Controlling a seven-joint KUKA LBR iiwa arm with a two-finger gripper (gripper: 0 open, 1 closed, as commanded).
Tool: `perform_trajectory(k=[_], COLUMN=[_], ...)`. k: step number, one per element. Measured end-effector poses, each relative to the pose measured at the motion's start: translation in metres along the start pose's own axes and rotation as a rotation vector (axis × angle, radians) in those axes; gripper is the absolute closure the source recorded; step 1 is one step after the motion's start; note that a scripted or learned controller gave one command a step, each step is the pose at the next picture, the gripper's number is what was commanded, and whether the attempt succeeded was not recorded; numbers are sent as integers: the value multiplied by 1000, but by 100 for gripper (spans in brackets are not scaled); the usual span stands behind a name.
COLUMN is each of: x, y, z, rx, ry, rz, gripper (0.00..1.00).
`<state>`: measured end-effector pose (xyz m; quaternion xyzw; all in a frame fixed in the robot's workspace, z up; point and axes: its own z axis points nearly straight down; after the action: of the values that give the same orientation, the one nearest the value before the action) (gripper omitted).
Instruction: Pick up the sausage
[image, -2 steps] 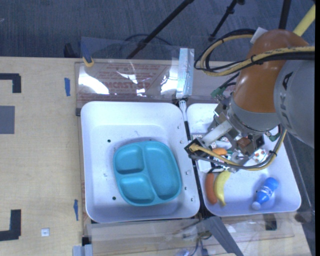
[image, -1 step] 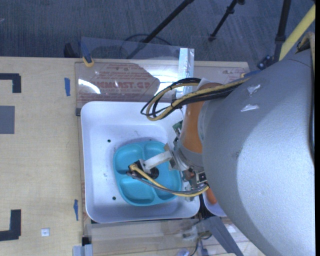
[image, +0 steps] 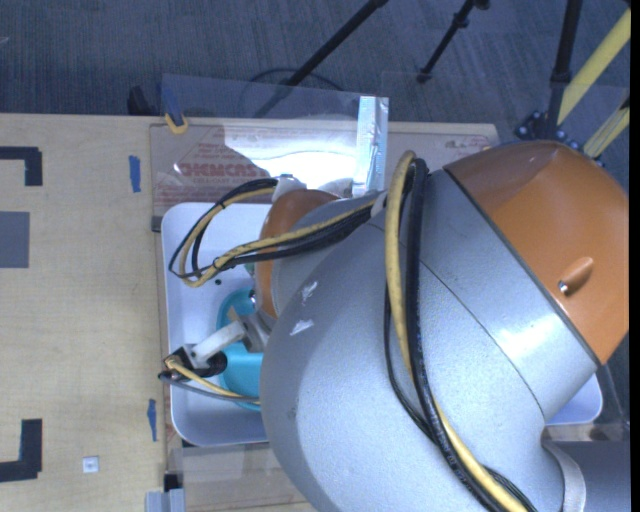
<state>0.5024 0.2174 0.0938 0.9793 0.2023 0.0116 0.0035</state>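
Note:
My arm (image: 430, 330) reaches in from the right and covers most of both bins. Its wrist end hangs low over the left white bin (image: 185, 250). The gripper (image: 250, 318) sits down in that bin, largely hidden under the grey wrist body. Right beside it lies a teal object (image: 240, 372), with another teal part showing just above at the gripper's left. Whatever lies under the arm is hidden.
Yellow and black cables (image: 215, 250) loop from the wrist over the bin's left half. A clear plastic sheet (image: 270, 150) and a shiny upright panel (image: 370, 145) stand behind the bin. The wooden bench (image: 75, 300) stretches off to the left.

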Motion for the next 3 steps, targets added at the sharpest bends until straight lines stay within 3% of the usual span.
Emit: perform_trajectory(k=[1,2,3], x=[70,58,7], y=[21,19,53], z=[-50,-205,-340], rx=[16,12,15], ry=[-23,-19,-22], rz=[-317,-124,-344], gripper=[0,0,0])
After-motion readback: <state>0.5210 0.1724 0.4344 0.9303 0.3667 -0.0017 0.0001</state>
